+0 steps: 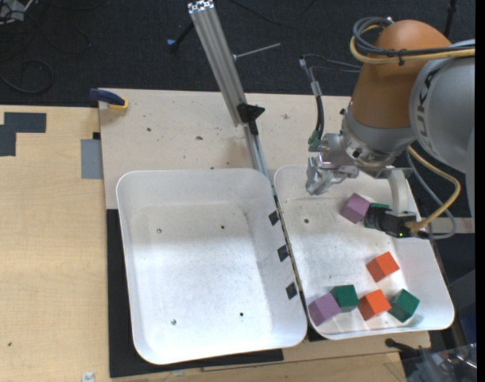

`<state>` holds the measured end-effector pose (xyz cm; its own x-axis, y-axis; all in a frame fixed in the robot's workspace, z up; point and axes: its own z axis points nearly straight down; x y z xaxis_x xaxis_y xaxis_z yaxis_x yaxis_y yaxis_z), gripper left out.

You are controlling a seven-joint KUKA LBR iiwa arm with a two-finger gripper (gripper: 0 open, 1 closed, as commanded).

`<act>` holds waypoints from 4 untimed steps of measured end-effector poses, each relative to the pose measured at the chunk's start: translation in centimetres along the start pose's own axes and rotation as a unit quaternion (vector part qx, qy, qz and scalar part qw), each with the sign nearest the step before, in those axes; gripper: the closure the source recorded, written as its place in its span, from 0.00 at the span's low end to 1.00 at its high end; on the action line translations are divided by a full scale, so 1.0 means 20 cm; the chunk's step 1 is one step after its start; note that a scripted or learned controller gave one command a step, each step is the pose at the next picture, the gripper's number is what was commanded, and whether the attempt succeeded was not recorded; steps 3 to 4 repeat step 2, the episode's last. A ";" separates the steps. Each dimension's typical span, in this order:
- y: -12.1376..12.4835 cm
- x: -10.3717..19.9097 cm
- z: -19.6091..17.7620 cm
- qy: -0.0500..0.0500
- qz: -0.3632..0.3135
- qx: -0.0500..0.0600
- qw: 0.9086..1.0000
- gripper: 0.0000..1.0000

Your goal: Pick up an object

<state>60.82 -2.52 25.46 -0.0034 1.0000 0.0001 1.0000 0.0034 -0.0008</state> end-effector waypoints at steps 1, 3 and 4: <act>0.09 0.20 0.08 0.000 0.000 0.001 1.000 1.00; 0.13 0.42 0.11 0.000 0.000 0.001 1.000 1.00; 0.13 0.42 0.11 0.000 0.000 0.001 1.000 1.00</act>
